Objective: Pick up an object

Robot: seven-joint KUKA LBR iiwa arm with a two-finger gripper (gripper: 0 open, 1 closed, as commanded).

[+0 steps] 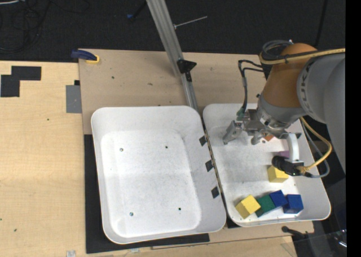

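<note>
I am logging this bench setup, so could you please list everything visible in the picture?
Bins: 2, white, side by side on the bench; left bin, right bin.
Yellow blocks: 2; one mid right bin, one at its near edge.
Green block: 1, beside the near yellow block.
Blue blocks: 2, and, right of the green block.
Metal rail: 1, silver, slanting behind the bins.
Clamp: 1, blue and yellow, bench's far left corner.
Arm: 1, grey with orange band.
Gripper: 1, over the right bin's far part.

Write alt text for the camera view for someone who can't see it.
A grey robot arm reaches from the right over the right white bin, its gripper above bare floor. Yellow, green and blue blocks cluster at the bin's near edge.
</note>
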